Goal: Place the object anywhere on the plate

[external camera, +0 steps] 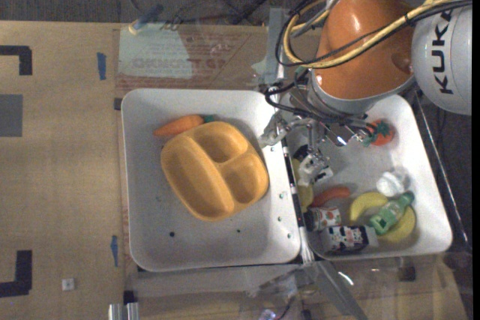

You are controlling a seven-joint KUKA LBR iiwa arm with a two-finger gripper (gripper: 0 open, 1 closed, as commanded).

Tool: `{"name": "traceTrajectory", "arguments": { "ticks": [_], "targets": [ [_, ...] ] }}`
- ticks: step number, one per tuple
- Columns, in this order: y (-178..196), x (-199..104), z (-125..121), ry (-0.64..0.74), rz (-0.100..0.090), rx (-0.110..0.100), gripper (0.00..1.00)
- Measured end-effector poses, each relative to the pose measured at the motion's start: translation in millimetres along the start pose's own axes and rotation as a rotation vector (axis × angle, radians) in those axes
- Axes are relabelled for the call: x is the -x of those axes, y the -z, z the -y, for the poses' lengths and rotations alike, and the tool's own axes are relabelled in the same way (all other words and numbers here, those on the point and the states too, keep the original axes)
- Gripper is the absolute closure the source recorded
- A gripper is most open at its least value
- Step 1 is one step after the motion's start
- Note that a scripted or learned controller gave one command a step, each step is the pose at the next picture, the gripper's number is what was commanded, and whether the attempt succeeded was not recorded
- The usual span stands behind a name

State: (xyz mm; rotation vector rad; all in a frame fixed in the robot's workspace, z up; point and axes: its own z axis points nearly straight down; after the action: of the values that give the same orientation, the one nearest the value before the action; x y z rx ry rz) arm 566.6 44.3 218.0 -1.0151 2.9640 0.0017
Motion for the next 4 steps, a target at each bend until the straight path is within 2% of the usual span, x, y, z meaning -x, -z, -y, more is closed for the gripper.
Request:
{"name": "traceTrajectory", "arguments": {
  "ticks": [4],
  "targets": [
    [-0.3,-0.3,0.1,-0.001,-0.001,0.001,0.0]
  ]
}}
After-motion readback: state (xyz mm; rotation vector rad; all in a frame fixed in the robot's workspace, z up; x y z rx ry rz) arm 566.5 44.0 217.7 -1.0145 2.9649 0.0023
